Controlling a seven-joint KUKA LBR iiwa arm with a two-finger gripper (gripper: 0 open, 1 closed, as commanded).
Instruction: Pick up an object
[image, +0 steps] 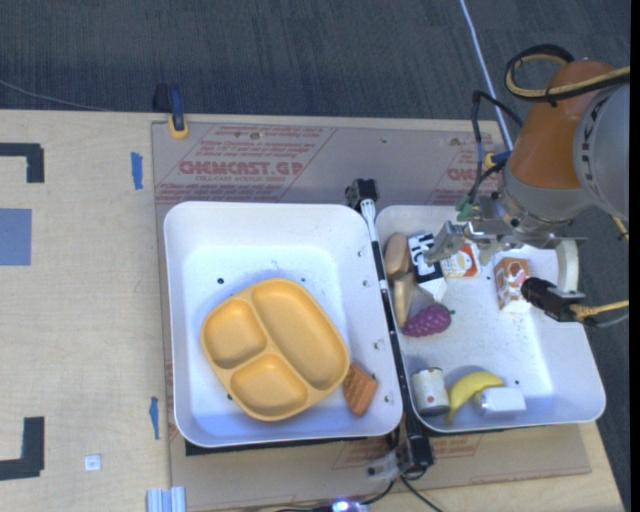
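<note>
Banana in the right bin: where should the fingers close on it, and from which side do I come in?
Judging by its pose, take the banana at mid-curve from straight above, fingers across its narrow width. It lies flat, with a small can at its left end and a white block at its right, so the ends look crowded. The gripper is over the bin's far end.
</note>
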